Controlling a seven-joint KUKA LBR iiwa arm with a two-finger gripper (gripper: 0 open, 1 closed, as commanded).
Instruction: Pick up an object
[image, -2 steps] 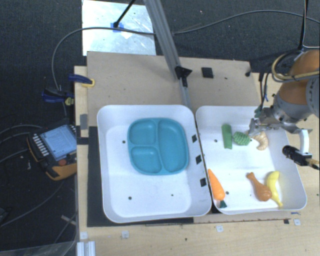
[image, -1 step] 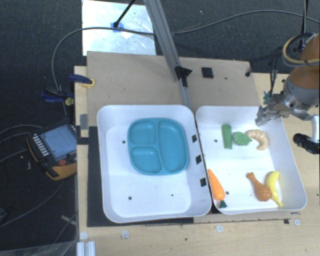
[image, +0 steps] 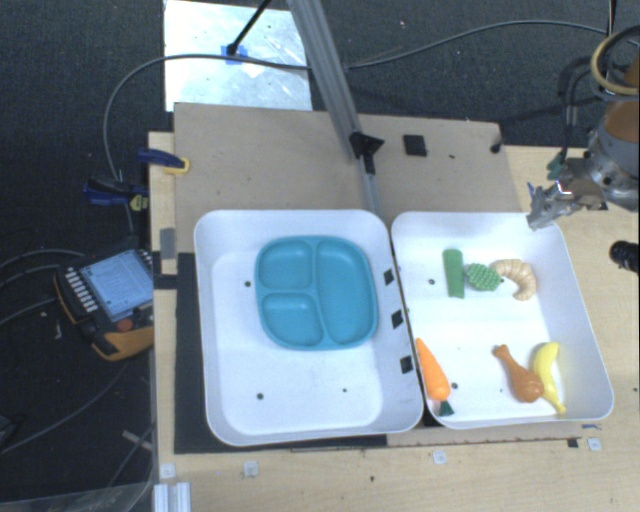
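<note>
End effector hangs just past the far right corner of the right bin, over the tabletop, and I can't tell how it is set from here. Nothing is picked yet: the objects lie in that bin, a green block touching a green knobbly piece and a croissant up top, a drumstick against a banana near the front, a carrot along the left wall. To my eye the crowding is the risk: a descent on either cluster could nudge a neighbour or catch two, and the carrot by the wall leaves little room. The left bin holds a blue tray.
</note>
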